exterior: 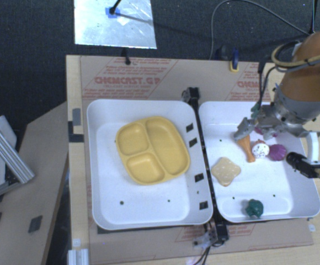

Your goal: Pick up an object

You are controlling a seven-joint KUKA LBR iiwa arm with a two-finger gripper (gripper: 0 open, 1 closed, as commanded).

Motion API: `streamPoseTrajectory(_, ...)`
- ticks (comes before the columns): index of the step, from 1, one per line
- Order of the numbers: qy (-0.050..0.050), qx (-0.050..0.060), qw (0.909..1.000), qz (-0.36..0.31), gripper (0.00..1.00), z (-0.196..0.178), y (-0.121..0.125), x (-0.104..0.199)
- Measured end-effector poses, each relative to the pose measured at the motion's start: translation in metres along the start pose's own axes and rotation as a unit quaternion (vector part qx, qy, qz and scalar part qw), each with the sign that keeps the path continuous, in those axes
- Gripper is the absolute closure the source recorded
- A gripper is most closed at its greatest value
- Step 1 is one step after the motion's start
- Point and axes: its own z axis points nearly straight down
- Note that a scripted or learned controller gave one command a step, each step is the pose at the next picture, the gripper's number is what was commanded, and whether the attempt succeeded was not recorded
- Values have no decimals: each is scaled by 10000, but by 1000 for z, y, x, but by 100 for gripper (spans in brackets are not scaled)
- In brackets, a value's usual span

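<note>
Nearest the camera, a small dark-green lumpy toy [254,207] lies in the right-hand shallow white bin [292,203], with a flat beige cracker-shaped piece [225,170] farther in. Beyond them lies the likely target, an orange cone-shaped toy [246,146], beside a white speckled ball [260,150] and a purple rounded toy [277,152]. The cone's long axis runs near-to-far, tip toward the camera. The jaws [249,127] hover just above its far end; whether they are open cannot be told. The left bin holds a yellow three-compartment plastic tray [152,149].

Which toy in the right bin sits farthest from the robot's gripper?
The green toy, alone by the bin's near edge; the others lie closer to the gripper.
</note>
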Motion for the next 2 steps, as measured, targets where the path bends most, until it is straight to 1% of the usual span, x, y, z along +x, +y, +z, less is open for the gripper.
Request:
streamPoseTrajectory(1,-6,-68,10000,-11,0,-7,3,0)
streamPoseTrajectory(2,-4,-58,10000,-20,0,46,7,10)
